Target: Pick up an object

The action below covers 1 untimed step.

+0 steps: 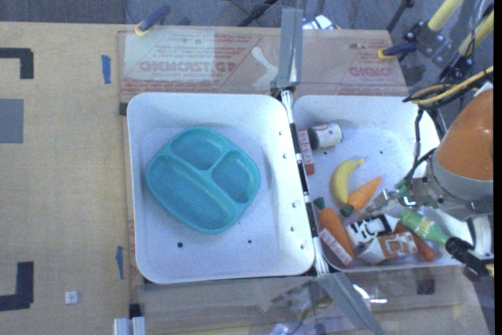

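Note:
The right bin (392, 141) holds a heap of toy items. A yellow banana (343, 178) lies mid-bin with an orange carrot (365, 191) beside it. A second carrot (332, 227) rests near the front left corner, next to a black-and-white item (367, 230) and a brown carton (396, 245). A small dark-capped bottle (325, 136) lies at the back left. A green bottle (420, 226) lies under the wrist. My gripper (397, 201) hangs low over the heap, just right of the first carrot, its tip lost in the clutter.
A blue divided plate (204, 178) sits in the left bin (157, 247). A metal divider (300, 169) separates the bins. The grey arm with its orange band (471, 149) covers the right bin's right side. Cables and stands crowd the back right.

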Each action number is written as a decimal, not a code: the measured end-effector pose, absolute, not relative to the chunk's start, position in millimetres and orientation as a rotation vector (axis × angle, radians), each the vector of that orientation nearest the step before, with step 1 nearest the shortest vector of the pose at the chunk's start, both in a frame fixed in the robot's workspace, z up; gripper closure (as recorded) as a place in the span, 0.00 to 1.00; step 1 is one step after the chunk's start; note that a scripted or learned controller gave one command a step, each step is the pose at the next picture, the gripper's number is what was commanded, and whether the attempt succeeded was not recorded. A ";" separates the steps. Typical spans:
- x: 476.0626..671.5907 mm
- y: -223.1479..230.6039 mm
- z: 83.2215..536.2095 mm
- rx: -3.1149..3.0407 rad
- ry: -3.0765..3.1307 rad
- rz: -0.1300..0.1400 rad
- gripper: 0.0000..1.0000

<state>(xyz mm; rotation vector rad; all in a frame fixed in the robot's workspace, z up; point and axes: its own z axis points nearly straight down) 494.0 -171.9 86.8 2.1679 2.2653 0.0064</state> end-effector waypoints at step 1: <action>500.3 -139.1 87.1 2.142 2.289 0.004 0.00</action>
